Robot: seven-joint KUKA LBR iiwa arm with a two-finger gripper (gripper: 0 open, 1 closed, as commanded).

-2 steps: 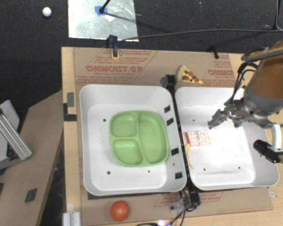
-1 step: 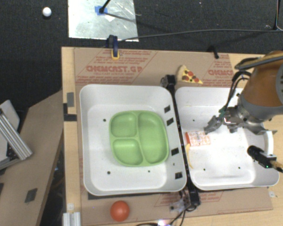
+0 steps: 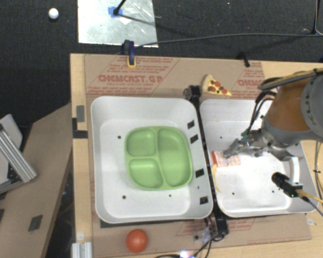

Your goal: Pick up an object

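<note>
Reaching in from the right, the gripper (image 3: 238, 147) on the grey arm hangs low over the right-hand white bin (image 3: 258, 198), its tip towards that bin's left wall, about halfway between the far and near edges. From this angle I cannot tell whether the gripper is open or closed, and nothing can be seen held in it.

A small, flat red-and-white packet (image 3: 224, 159) lies on the floor of the same bin, close against the left wall. It sits just beside the gripper's tip, on the tip's near-left side. Whether the two touch is not clear.

The left-hand bin (image 3: 113, 122) holds a pale green divided plate (image 3: 159, 157) with three compartments, lying flat near the bin's middle, well apart from the gripper.

On the bench (image 3: 151, 74) itself, a toy pizza slice (image 3: 216, 86) rests just beyond the far left corner of the right bin. An orange-red ball (image 3: 137, 241) sits at the bench's near edge, in front of the left bin.
</note>
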